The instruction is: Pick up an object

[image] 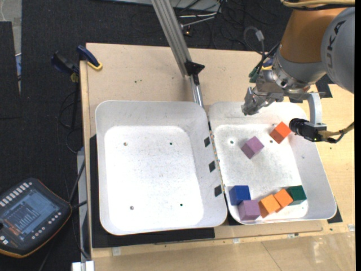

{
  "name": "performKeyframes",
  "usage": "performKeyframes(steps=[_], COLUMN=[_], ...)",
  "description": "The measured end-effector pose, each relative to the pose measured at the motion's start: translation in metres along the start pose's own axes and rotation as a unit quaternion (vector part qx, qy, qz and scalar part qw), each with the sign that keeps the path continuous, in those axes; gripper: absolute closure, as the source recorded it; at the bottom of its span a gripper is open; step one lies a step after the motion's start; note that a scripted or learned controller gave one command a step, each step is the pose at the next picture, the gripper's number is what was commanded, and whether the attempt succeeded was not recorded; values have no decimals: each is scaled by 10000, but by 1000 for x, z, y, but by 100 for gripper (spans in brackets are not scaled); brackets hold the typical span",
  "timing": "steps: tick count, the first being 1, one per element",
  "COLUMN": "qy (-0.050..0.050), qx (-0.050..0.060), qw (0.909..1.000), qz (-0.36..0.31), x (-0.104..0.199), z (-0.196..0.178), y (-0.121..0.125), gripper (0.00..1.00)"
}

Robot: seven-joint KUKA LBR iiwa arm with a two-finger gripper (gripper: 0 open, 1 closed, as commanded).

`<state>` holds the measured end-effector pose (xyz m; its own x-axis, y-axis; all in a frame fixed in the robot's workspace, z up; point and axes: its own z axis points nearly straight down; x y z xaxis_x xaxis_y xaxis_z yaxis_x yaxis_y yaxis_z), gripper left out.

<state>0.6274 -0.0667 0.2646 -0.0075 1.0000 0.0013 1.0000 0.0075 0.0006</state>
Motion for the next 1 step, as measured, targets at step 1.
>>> performKeyframes(steps=[1], qy=[-1], qx=[13], qw=[10000], qz=[2], x=[42], z=[5], y=[-14], gripper=[100])
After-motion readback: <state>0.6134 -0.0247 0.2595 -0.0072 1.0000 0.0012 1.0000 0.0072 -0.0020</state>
